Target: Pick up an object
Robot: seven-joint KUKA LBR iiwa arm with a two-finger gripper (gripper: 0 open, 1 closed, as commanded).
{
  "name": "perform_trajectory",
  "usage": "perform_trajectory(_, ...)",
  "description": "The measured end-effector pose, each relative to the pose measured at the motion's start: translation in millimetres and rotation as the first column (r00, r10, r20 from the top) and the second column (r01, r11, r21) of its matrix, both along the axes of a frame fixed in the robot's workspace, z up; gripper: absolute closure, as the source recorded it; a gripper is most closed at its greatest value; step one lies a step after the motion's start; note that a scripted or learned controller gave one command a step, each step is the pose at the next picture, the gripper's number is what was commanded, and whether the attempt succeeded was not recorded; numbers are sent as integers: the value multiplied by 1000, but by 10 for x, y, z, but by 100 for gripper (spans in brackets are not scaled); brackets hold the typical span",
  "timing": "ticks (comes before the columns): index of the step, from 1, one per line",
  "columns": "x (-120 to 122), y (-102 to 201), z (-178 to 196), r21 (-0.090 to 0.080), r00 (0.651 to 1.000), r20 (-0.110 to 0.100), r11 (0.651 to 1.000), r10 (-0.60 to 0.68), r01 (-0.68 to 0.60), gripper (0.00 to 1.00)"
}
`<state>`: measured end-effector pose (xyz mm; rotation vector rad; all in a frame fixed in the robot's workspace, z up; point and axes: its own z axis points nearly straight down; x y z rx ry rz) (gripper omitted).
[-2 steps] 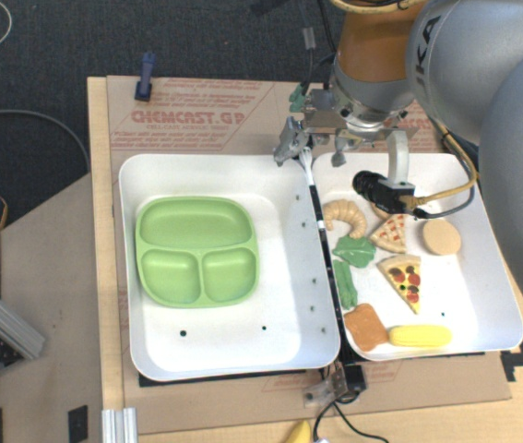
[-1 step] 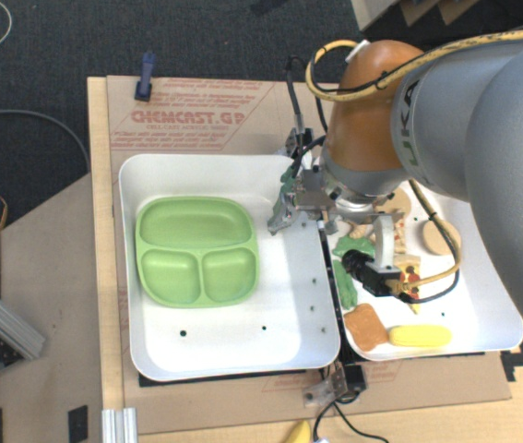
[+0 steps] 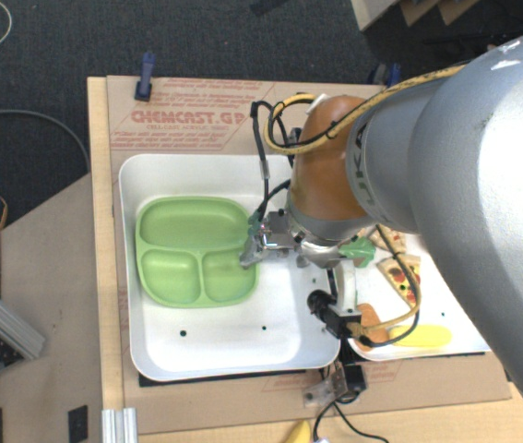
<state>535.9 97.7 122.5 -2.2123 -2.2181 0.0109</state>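
A light green divided plate [image 3: 187, 247] lies in the left white bin [image 3: 219, 351], towards its left and back. My gripper [image 3: 255, 245] hangs low over the plate's right rim, under the grey arm and its orange band [image 3: 327, 169]. The arm covers the gap between the two bins. I see nothing clearly held at the gripper's tip.
The right bin [image 3: 445, 347] is largely hidden by the arm. In it show a yellow object [image 3: 424, 337], a pizza-slice toy [image 3: 399, 280], a small green piece [image 3: 361, 250] and an orange piece [image 3: 370, 318]. Cables [image 3: 270, 123] loop beside the wrist. Brown cardboard [image 3: 187, 109] lies behind the bins.
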Motion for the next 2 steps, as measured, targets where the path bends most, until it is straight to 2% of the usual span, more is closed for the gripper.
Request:
perform_trajectory(1,32,-24,143,-1,1000,10,1000,-5,5,100)
perform_trajectory(2,233,-208,2538,1,1000,31,1000,-2,2,100)
